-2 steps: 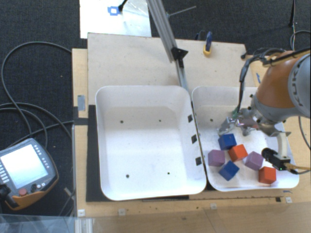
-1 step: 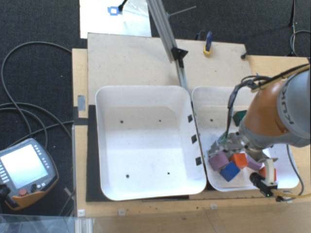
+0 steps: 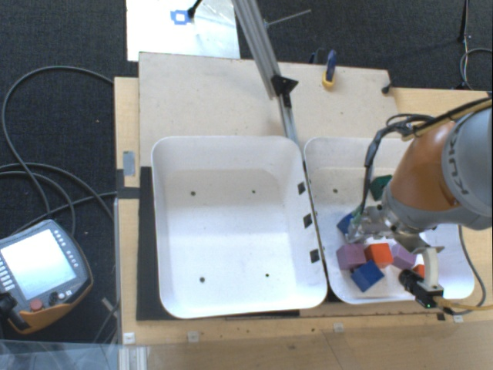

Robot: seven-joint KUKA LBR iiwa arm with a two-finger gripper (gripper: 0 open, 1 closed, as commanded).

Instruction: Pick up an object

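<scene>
Arm [image 3: 431, 172] over clustered blocks [image 3: 368, 262]

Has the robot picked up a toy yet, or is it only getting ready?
Done so far: the arm has reached over the right bin, where the toys lie. In hand: its gripper sits low among them, by the orange block and the purple block. I can't see a toy between its fingers. Left: grab one and lift it out.

arm [image 3: 462, 168] — grey | orange wrist band | black cable
</scene>
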